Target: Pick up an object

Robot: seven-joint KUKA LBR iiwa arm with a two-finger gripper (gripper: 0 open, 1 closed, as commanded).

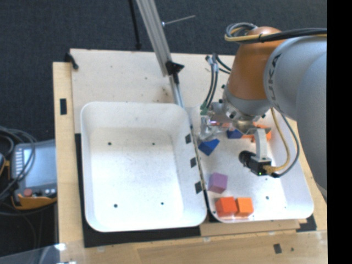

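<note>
Arm point(275, 70) reaches over right bin point(291, 202); left bin point(137, 164) alongside. Gripper point(209, 126) low at right bin's left wall, finger state cannot be told. Blue block point(208, 146) just below it, possibly touching. Purple block point(218, 182), two orange blocks point(234, 206) nearer front.

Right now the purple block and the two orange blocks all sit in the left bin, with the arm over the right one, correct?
Not quite. The camera view shows the purple block and both orange blocks in the right bin, not the left bin. The arm is indeed over the right bin.
</note>
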